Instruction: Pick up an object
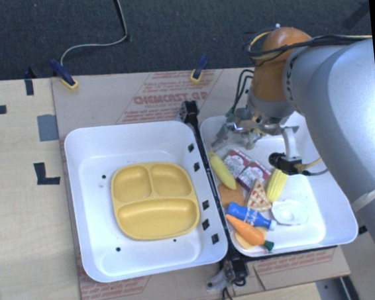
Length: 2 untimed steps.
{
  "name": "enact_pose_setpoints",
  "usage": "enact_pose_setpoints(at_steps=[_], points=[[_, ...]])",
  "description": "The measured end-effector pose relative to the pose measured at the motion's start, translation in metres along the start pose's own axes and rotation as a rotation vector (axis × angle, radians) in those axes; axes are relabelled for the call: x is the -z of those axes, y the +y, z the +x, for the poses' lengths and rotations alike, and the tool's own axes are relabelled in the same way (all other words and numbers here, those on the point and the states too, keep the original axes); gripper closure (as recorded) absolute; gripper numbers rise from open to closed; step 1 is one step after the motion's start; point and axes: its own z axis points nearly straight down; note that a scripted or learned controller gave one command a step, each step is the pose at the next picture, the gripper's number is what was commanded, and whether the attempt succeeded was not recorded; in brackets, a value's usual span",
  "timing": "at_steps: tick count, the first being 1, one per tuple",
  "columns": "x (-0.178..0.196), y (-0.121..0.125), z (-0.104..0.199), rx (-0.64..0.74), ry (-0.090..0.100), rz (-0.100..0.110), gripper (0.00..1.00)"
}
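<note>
The right bin (328, 221) holds a heap of toy food. A yellow corn cob (221, 170) lies by its left wall, next to a red and white packet (244, 166). A second corn cob (276, 183), a pizza slice (258, 197), a blue tube (248, 216), a carrot (245, 232) and a white cup (288, 212) lie nearer the front. My gripper (237, 131) hangs low over the bin's far left corner, just beyond the packet. Nothing can be seen held in it.
The left bin (88, 190) bears a yellow divided plate (155, 200). A black divider (202, 171) runs between the bins. The grey arm (340, 110) covers the right bin's far right side. Yellow clamps (64, 74) hold the cardboard at the back.
</note>
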Motion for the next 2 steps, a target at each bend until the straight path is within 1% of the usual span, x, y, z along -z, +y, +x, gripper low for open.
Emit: enact_pose_setpoints(at_steps=[1,2], points=[[0.0,-0.0001,0.001,-0.001,-0.001,0.0,0.0],[0.0001,0.0001,-0.006,0.0,0.0,0.0,0.0]])
